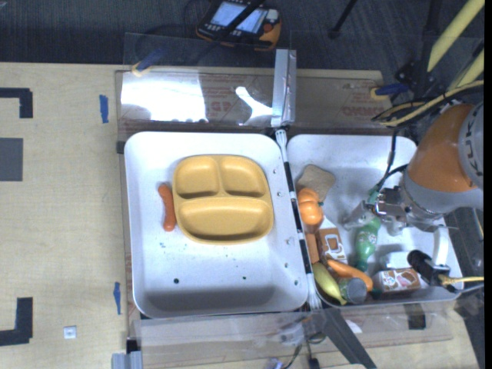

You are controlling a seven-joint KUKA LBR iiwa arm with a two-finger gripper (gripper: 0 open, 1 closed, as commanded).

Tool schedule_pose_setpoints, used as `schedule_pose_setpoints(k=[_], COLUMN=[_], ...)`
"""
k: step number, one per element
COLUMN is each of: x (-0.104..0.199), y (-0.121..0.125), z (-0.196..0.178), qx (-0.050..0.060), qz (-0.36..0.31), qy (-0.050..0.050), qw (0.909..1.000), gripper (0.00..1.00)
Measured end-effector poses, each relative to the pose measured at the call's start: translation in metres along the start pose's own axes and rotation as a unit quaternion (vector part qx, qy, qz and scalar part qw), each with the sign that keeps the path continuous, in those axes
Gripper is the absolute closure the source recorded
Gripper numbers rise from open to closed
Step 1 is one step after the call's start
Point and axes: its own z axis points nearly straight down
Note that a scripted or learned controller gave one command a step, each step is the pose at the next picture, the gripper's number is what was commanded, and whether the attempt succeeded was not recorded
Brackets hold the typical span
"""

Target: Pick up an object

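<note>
Claw state could not be told: the gripper (pixel 382 208) hung low over the right bin (pixel 350 148), at the right of the frame, and its tip was lost among grey metal and the clutter beneath it. It sat just above and beside the green bottle (pixel 366 241), which lay near the bin's middle, so that bottle seemed the likeliest target; nothing could be seen held.

Most of the candidate objects were crowded into the lower left part of the right bin, probably because they had been dropped there loosely rather than arranged. An orange fruit (pixel 309 208) rested against the dividing wall, with a small carton (pixel 332 244) below it, a carrot (pixel 347 269) and a banana (pixel 328 283) near the bottom edge, and a brown carton (pixel 398 280) toward the lower right. A tan bread-like piece (pixel 317 180) lay higher up.

The left bin (pixel 146 229) held a yellow divided tray (pixel 223 197) at its centre, and an orange sausage-shaped piece (pixel 167 207) just left of it, well apart from the arm.

By my judgement the pick had not yet been made.
</note>
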Motion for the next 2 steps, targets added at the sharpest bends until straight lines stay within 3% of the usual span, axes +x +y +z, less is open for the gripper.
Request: schedule_pose_setpoints(k=[1, 2], x=[-0.001, 0.033], y=[0.002, 0.01], z=[-0.011, -0.091], qx=[-0.004, 0.003], qz=[0.001, 0.093], qy=[-0.001, -0.001], qw=[1.0, 0.9956], gripper=[1.0, 1.0])
